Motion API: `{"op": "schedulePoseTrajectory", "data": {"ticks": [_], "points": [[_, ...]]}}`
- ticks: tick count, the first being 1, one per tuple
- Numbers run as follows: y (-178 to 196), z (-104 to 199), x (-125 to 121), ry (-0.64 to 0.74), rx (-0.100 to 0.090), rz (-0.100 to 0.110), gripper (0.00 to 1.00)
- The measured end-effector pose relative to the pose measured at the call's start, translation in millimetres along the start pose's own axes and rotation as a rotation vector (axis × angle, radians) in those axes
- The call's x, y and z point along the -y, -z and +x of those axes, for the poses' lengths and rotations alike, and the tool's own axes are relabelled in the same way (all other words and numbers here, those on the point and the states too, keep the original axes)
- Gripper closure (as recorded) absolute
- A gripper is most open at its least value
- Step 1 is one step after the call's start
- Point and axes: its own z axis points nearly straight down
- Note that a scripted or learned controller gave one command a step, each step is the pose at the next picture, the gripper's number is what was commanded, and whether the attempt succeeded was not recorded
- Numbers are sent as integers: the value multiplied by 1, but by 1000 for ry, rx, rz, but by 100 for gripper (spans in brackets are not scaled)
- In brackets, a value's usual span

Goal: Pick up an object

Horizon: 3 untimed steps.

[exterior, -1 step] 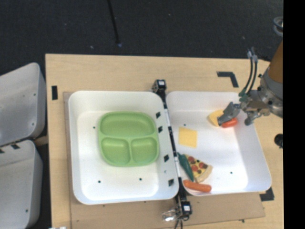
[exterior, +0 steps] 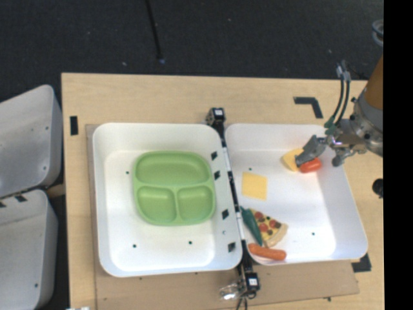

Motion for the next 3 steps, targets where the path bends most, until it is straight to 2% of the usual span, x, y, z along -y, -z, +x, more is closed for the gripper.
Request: {"op": "schedulePoseTrajectory", "data": {"ticks": [2,3], "points": [[-123,-8,4,-1,0,6,0],[-179,-15,-3,-2,0,6,0]]}}
